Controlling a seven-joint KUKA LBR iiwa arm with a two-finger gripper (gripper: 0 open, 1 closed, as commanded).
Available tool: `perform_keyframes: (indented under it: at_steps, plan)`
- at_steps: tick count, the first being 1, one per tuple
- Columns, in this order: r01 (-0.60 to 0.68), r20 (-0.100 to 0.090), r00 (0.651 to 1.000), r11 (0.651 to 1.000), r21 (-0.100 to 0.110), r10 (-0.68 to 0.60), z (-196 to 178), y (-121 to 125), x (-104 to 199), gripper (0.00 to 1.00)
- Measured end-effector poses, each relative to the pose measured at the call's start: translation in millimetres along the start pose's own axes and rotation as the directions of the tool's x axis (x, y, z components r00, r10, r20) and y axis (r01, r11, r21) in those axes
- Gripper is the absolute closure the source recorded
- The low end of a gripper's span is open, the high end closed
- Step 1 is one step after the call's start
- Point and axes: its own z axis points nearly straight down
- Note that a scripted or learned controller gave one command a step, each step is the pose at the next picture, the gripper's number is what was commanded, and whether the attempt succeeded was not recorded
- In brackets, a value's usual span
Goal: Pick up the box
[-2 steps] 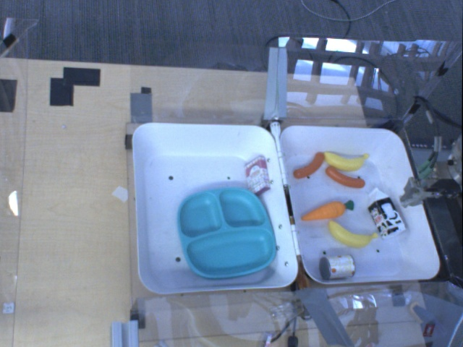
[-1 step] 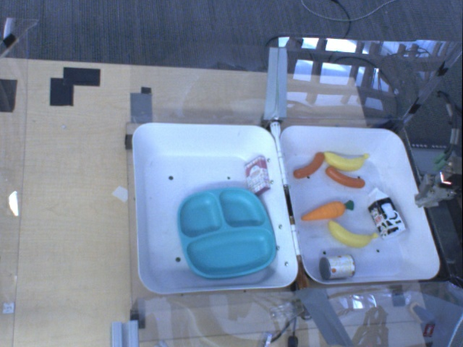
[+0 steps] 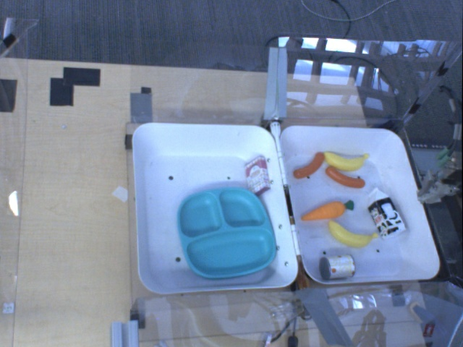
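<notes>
A small red and white box point(image 3: 257, 174) lies in the left bin point(image 3: 155, 194), close to that bin's right wall and just above the blue plate's upper right corner. A black and white carton point(image 3: 386, 217) lies tilted near the right wall of the right bin point(image 3: 405, 157).
A blue divided plate point(image 3: 226, 232) covers the lower middle of the left bin. The right bin holds two sausages point(image 3: 309, 165) point(image 3: 344, 177), two bananas point(image 3: 346, 160) point(image 3: 351, 235), a carrot point(image 3: 325, 210) and a metal can point(image 3: 337, 267) at its front edge.
</notes>
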Motion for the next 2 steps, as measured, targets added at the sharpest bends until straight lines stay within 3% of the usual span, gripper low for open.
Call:
perform_keyframes:
  at_steps: [1, 2]
  plan:
    - [-0.064, -0.002, 0.998, 0.998, 0.006, 0.064, 12.3, -10.6, 64.1, 1.0]
    - [-0.057, -0.002, 0.998, 0.998, 0.002, 0.057, -43.2, -12.9, 89.8, 1.0]
